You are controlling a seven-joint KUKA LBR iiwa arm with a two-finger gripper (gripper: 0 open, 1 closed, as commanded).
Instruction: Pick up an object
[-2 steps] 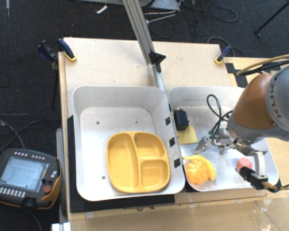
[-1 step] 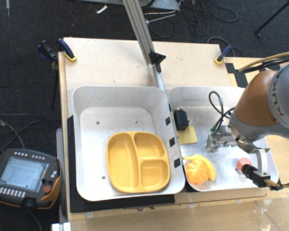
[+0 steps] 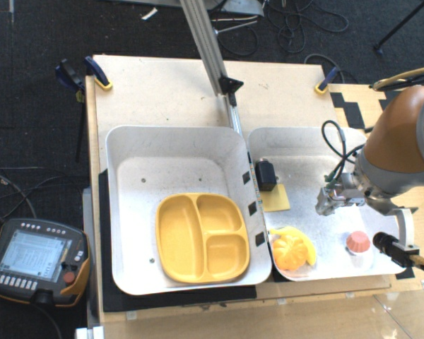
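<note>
My gripper (image 3: 330,205) hangs over the middle of the right bin (image 3: 304,141), above bare bin floor, with nothing seen held in it. A small pink and white object (image 3: 358,244) lies to its lower right, near the bin's front right corner. An orange and yellow toy fruit (image 3: 292,250) rests at the front left of that bin. A flat yellow square (image 3: 276,198) lies to the gripper's left, and a black block (image 3: 266,174) sits just behind it by the bin's left wall.
The left bin (image 3: 127,154) holds a yellow divided plate (image 3: 201,237) toward its front right. A slanted metal rail (image 3: 205,37) runs down to the wall between the two bins. A teach pendant (image 3: 35,260) lies off the bench at the lower left.
</note>
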